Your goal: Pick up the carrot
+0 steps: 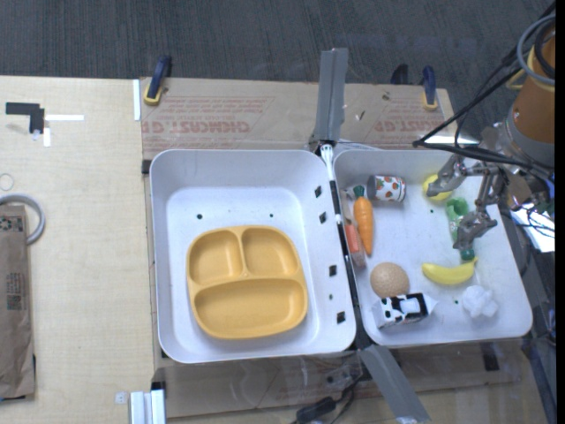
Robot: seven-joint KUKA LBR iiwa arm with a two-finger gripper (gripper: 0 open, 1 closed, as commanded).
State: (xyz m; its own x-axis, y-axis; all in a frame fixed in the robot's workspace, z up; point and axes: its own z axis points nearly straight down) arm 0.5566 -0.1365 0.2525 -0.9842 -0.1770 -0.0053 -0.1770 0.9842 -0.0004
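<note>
Positioned over the right edge of the right-hand shallow white bin [521, 312], the end effector [468, 203] reaches in from the right side of the camera view, below the orange band of the grey arm [537, 104]. Its two metal fingers are spread apart: one fingertip [448, 177] sits near the bin's upper right corner and the other [475, 226] lower down. Nothing is pinched between them.

The orange carrot with a green stem end [363, 220] lies in the same bin, close to its left wall, pointing roughly along that wall with the stem end toward the far side. It is well apart from the end effector.

Other contents of the right-hand bin:
- a small patterned can lying on its side [387, 188], just beyond the carrot;
- a round tan ball-shaped object [388, 279], nearer than the carrot;
- a black-and-white box [403, 308], just in front of the tan object;
- a yellow banana [448, 273], below the lower fingertip;
- a small green object [457, 208], between the fingers' positions;
- a crumpled white item [478, 301], near the right front corner.

The left-hand shallow white bin [177, 193] holds a yellow three-compartment plate [247, 281]. Both bins rest on the surface [71, 237].
</note>
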